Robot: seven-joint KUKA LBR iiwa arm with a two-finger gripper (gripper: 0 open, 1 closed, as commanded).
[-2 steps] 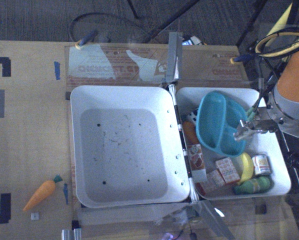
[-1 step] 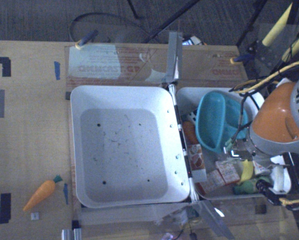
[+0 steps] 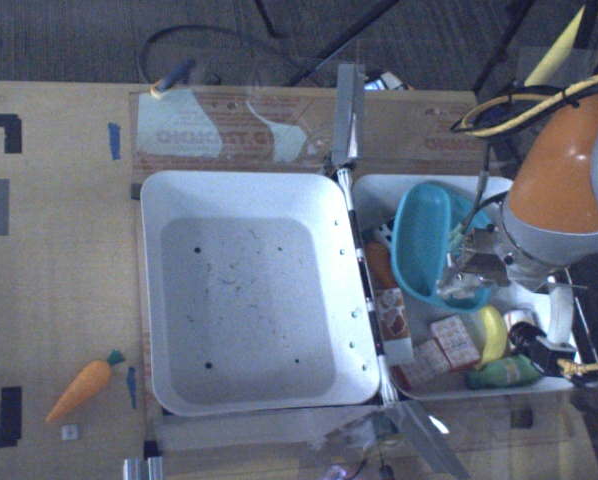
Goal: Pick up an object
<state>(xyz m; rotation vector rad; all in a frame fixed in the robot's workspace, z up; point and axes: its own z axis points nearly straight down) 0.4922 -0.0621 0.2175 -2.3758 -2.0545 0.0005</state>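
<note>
The right bin holds several objects. A light blue bowl stands tilted on its edge, its opening facing left. My gripper hangs over the bin at the bowl's right rim, touching or very close to it. An orange round object lies left of the bowl. Small red-and-white packets and a boxed snack lie near the front. A yellow banana-like toy and a green object sit at the front right. The arm hides the bin's right part.
The left white bin sits beside the right one, a metal divider rising between them at the back. A toy carrot lies on the bench, left of the bins. Yellow cable loops above the arm.
</note>
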